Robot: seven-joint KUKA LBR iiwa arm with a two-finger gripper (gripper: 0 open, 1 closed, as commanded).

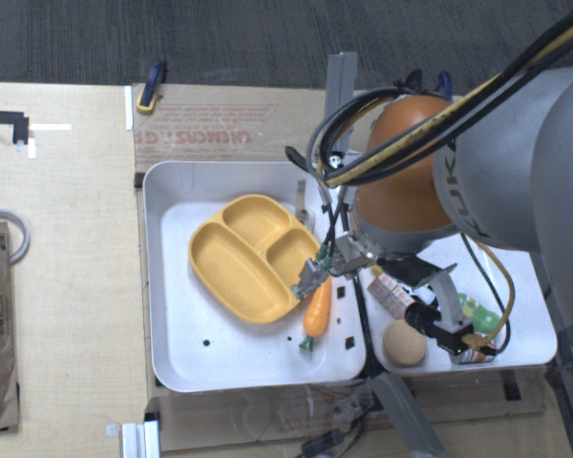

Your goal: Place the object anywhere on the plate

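We see gripper (315, 277) at plate's (239, 256) four o'clock edge, fingers pinching carrot's (316, 313) top; carrot hangs outside rim over left bin (172, 351), tip down, poised for carry toward ten o'clock.

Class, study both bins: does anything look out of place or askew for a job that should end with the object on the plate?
Yes. The carrot lies tilted on the floor of the left bin, just off the lower right rim of the yellow plate, not on it. The gripper hangs right above the carrot's upper end.
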